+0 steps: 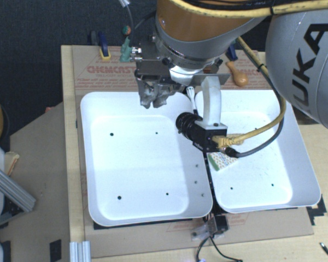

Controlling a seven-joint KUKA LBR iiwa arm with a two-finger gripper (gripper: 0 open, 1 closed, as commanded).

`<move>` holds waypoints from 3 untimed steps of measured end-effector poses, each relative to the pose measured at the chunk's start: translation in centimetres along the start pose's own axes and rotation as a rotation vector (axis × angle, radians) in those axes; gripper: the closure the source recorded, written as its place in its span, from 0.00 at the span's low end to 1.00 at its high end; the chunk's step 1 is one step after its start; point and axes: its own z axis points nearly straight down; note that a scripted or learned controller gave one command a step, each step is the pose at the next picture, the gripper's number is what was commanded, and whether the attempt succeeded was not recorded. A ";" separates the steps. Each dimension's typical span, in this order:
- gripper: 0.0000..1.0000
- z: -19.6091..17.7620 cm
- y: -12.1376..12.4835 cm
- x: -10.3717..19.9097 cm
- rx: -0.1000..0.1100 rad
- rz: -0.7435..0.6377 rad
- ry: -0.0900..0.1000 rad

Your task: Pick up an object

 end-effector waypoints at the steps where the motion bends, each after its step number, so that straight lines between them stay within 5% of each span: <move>1: 1.00 13.9 4.1 -0.9 0.009 0.016 -0.008; 2: 1.00 11.2 1.7 -3.1 -0.003 0.015 -0.001; 3: 1.00 -8.7 0.7 -1.2 -0.024 0.009 0.008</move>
